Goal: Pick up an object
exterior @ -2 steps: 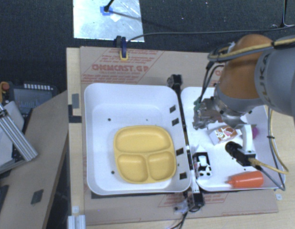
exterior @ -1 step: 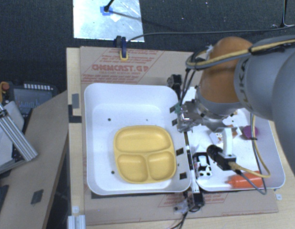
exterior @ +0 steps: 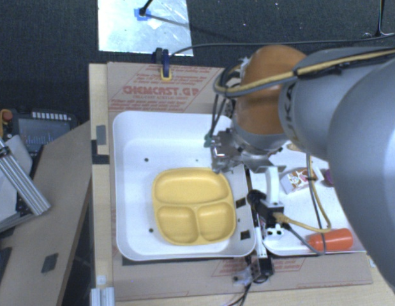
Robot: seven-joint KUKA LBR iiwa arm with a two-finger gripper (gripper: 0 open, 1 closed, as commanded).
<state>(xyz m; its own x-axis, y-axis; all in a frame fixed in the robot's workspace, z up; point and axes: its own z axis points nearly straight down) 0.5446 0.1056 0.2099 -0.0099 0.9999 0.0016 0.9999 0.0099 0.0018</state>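
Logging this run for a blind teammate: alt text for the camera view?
A yellow three-compartment tray lies in the left white bin, with the grey and orange arm's gripper poised over the tray's upper right corner. The right bin holds an orange cylinder and some small items, partly hidden by the arm.

The big grey arm [exterior: 350, 113] comes in from the right and takes up much of that side. Its thick round body looks blurry because it is so close to the camera. Near its end sits a fat orange band [exterior: 264, 91], round like a ball. Thin cables run over the top of the band. Below the band the gripper [exterior: 223, 161] points downward, a small cluster of grey metal parts.
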